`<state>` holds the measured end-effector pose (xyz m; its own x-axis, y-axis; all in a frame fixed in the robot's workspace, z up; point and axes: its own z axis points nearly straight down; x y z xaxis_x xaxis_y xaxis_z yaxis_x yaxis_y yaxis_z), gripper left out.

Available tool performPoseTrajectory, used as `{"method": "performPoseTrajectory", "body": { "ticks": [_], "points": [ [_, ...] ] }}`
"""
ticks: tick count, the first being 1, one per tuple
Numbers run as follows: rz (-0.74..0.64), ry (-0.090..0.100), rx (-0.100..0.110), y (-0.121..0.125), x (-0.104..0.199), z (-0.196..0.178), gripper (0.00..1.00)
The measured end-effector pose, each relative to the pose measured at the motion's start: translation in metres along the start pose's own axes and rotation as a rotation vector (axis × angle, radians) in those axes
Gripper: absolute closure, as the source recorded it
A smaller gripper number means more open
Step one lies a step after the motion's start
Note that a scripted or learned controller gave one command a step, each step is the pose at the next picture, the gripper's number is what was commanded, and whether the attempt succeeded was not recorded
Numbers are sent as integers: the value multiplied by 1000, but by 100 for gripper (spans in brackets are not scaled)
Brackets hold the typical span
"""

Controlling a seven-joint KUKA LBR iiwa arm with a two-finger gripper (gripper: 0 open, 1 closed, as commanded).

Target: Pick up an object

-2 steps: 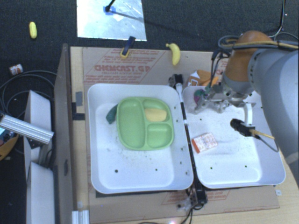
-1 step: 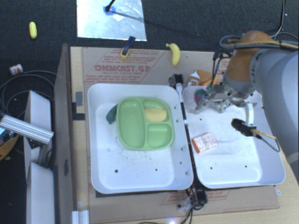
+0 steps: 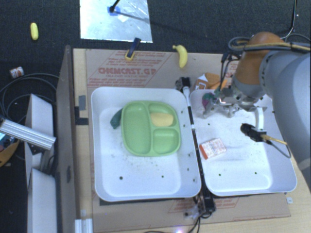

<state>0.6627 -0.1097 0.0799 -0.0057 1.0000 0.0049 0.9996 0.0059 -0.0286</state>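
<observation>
Two bins sit before me, and I judge I'm in the reach: my hand (image 3: pixel 221 107) hovers low at the right bin's (image 3: pixel 243 176) far-left corner, grip state I cannot tell. Nearest target, an orange-and-white packet (image 3: pixel 213 148), lies just ahead; next I need to shift over it and descend

I watch through one fixed camera above the bench (image 3: pixel 146 64), looking down at a slant on both bins, the arm (image 3: pixel 286 81) entering from the right.

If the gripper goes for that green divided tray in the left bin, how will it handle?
The green tray looks like rigid moulded plastic, so probably stiff and light. It lies flat and wide, so likely only its rim can be pinched. The yellow item in its upper right compartment may slide or fall out if the tray tilts.
</observation>
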Motion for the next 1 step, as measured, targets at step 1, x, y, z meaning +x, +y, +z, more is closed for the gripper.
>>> {"method": "performPoseTrajectory", "body": {
  "ticks": [1],
  "points": [
    [0, -1, 0, 0, 0, 0, 0]
  ]
}}
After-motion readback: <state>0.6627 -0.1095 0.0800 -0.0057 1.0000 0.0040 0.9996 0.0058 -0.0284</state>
